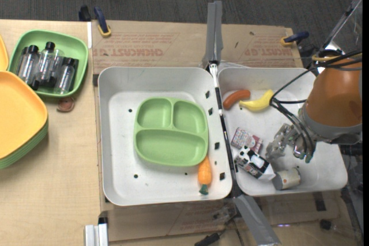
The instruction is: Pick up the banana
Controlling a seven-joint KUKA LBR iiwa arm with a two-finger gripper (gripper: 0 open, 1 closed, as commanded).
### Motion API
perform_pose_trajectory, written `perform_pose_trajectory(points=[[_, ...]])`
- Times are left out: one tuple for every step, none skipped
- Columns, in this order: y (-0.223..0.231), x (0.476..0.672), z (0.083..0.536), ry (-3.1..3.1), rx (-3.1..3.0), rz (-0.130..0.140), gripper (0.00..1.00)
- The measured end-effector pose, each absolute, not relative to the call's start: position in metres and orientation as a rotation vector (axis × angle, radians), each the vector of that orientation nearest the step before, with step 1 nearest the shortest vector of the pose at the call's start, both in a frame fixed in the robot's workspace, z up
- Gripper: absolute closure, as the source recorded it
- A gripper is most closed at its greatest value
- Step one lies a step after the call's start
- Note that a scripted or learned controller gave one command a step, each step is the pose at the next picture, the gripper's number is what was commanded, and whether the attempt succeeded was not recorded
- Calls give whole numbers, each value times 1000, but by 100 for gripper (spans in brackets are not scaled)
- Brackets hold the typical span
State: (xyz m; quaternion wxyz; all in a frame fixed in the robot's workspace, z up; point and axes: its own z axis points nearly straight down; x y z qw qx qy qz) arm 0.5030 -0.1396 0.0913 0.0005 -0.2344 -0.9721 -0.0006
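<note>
Banana (258,102) is lying in the right bin (328,181), near its far edge and toward the far-left corner. It's yellow, short, curved, one tip pointing up toward the far rim, with nothing covering it. Just beside it on the left, a red-orange sausage (236,97) is lying at a slant, its end close to the banana's end; can't tell if they're touching.

Gripper (288,147) is hanging over the middle of the right bin, well apart from the banana, nearer the bin's near edge. Can't tell how it's set, metal parts are blurring together; nothing visibly held. Orange band of the arm (337,98) is sitting over the bin's right side, dark cables (288,98) looping from it toward the banana.

Also in the right bin: a small pink-and-white packet (245,139) near the left wall, a black-and-white toy (251,161) just near of it, a grey cylinder (286,177) by the near edge.

Left bin (115,141) is holding a green divided plate (171,132) in its middle and a carrot (204,174) at the plate's near-right corner, close to the bin's near-right corner.

On the bench's left edge: a green tray (49,63) with small bottles (46,66), and stacked yellow plates (20,118).
</note>
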Motion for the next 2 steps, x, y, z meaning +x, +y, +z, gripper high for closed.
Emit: perform_pose_trajectory(points=[[-105,479,93,-3063,-715,-1,100],[-116,478,165,-2692,-1623,1,100]])
